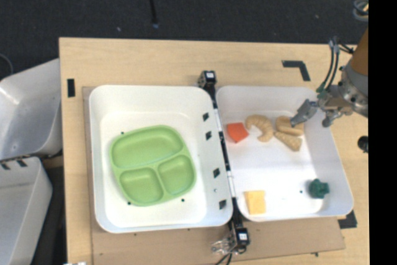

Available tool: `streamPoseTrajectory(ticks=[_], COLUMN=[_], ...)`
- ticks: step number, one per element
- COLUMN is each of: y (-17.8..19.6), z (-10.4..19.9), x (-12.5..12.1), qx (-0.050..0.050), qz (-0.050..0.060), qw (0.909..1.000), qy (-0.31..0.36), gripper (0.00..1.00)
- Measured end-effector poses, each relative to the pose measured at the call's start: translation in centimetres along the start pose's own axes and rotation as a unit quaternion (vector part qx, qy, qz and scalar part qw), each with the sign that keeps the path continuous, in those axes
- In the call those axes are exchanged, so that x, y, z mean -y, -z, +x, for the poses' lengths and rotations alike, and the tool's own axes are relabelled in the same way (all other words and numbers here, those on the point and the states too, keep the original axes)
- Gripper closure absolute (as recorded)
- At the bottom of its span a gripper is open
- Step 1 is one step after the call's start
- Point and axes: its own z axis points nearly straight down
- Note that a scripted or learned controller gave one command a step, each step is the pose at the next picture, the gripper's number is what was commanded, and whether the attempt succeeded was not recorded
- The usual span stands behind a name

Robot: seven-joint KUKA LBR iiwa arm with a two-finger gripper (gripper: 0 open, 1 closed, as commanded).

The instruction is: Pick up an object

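Gripper [315, 113]: over the right bin's far right side, fingers spread open, holding nothing
Tan pieces [288, 133]: just under the left finger, croissant [260, 126] beside them
Red block [236, 132]: left of the croissant
Yellow block [255, 201]: near front rim
Green toy [318, 188]: front right corner
Right bin [329, 146]: on the counter [155, 62]
Left bin [99, 133]: holds a green tray [152, 164]
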Motion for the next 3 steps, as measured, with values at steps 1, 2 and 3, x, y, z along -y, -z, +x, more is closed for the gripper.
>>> streamPoseTrajectory(ticks=[1, 2, 3], y=[0.7, -4.1, -9.7], z=[0.1, 0.4, 0.3], x=[-0.3, -1.0, 0.0], qx=[0.001, 0.001, 0.001], qz=[-0.006, -0.004, -0.003], qw=[1.0000, 1.0000, 1.0000], qy=[0.002, 0.004, 0.002], gripper=[0.00, 0.00, 0.00])
